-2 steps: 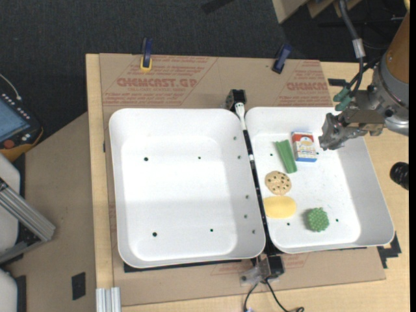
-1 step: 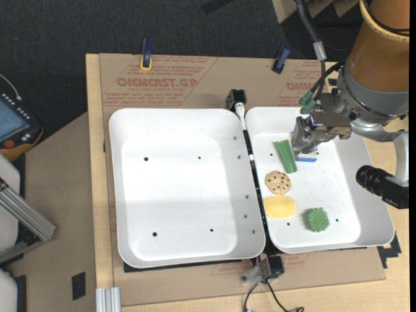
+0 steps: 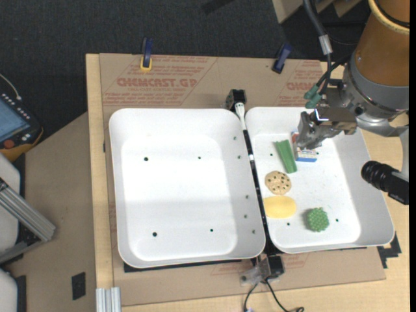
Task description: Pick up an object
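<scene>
- The arm (image 3: 383, 51) comes in from the right side and its gripper (image 3: 311, 138) is low over the right bin (image 3: 364, 174), near the far part of that bin.
- Under the gripper there is a small object with white, red and blue colours (image 3: 307, 153); the gripper covers most of it, so I cannot say what it is.
- I cannot tell how wide the claw stands, and I cannot tell if it has hold of this small object or only sits above it.
- Just beside this object, on its left, a green stick (image 3: 285, 156) lies flat on the bin floor, a little slanted.
- Nearer to the front, a round brown cookie with dark spots (image 3: 278, 182) lies close to the wall between the two bins.
- A yellow oval piece (image 3: 280, 207) lies just in front of the cookie, almost touching it.
- A green bumpy ball (image 3: 317, 219) lies to the right of the yellow piece, apart from it.
- The left bin (image 3: 130, 129) stands beside the right one, their walls touching.
</scene>
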Controlling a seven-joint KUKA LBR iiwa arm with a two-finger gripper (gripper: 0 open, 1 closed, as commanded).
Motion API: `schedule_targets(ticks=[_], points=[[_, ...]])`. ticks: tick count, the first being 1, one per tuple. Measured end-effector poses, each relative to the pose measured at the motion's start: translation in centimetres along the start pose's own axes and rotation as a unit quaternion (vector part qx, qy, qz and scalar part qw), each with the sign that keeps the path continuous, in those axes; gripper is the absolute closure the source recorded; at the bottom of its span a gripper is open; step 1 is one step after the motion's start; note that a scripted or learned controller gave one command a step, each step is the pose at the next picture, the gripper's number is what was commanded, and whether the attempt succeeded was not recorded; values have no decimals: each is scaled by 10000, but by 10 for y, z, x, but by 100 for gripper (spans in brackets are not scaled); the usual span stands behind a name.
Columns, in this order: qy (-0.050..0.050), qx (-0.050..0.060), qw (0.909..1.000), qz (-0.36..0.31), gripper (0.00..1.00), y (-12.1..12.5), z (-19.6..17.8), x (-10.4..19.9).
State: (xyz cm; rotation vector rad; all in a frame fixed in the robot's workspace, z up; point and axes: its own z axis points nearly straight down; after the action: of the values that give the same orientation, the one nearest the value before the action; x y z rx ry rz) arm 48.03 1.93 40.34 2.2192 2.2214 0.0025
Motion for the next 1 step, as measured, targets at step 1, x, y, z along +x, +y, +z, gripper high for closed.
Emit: schedule_targets(ticks=[1], points=[[8, -16, 10000, -20, 100, 0, -38, 45]])
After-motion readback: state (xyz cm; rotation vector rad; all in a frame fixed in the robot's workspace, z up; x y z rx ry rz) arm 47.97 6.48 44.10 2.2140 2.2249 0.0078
